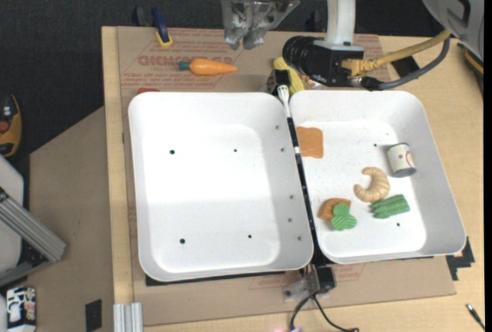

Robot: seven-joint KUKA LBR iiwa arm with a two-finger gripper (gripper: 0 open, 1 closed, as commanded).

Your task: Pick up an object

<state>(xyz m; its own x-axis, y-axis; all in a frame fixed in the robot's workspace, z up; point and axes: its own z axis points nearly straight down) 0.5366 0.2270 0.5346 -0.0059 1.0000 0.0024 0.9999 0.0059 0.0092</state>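
My gripper (244, 37) hangs high over the back edge of the bench, behind the left bin (146, 169), with nothing seen in it. Just below and left of it an orange toy carrot (207, 67) lies on the cardboard outside the bins. The right bin (430, 161) holds an orange flat square (310, 142), a small grey-and-white can (400, 159), a tan croissant (374, 183), a green ridged piece (390, 207), and a green leafy piece (344, 220) touching a brown-orange one (331, 207).
A blue-and-yellow clip (161, 29) lies at the cardboard's back left. A black divider strip (295, 161) runs between the two bins. Metal framing (27, 230) stands off the bench to the left.
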